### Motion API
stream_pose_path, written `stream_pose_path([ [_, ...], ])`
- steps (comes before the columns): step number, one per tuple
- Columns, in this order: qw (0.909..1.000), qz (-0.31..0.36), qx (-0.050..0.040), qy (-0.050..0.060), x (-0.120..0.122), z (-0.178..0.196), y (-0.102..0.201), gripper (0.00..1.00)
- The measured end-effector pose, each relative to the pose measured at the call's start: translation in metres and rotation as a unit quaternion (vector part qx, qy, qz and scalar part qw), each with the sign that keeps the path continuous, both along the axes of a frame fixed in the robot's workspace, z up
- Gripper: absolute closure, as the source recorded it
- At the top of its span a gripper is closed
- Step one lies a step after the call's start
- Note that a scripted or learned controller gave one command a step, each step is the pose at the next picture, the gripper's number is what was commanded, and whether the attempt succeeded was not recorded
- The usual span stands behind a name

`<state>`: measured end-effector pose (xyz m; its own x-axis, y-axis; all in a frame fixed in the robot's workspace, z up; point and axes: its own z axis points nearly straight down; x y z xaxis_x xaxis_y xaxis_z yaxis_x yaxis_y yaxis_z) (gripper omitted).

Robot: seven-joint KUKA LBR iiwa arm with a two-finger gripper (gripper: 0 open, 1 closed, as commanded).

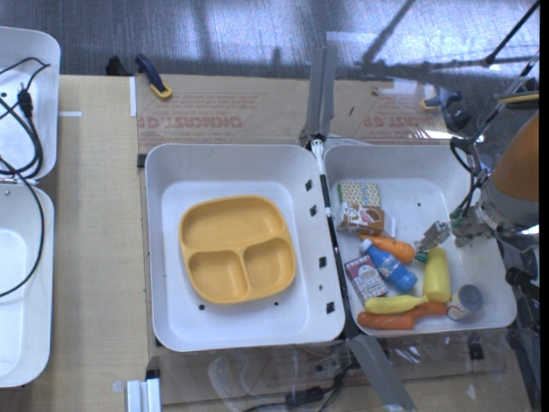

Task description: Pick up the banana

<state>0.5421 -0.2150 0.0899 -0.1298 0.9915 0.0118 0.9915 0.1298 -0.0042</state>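
Camera view looks down on two white bins on the bench. Low in the right bin (493, 269), the banana (395, 303) lies flat, just above a hot dog (401, 318) and below a blue bottle (390, 268). Nearby, the pincer (433, 236) hangs over a yellow bottle (437, 275), fingers spread, gripping nothing. A yellow divided tray (238, 249) sits in the left bin (163, 256).

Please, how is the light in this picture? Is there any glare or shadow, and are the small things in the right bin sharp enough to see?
Camera view: light is even over the bins; streaky reflections and thin dark shadows lie on the floor at the top; the yellow tray is crisp; the banana and gripper look soft, and the arm at the right edge is blurred.
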Motion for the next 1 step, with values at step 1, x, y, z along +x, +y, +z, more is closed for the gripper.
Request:
stream_pose_path([
  [1, 1.0, -0.001, -0.0022, 0.001, 0.0005, 0.005, -0.0015, 1.0],
])
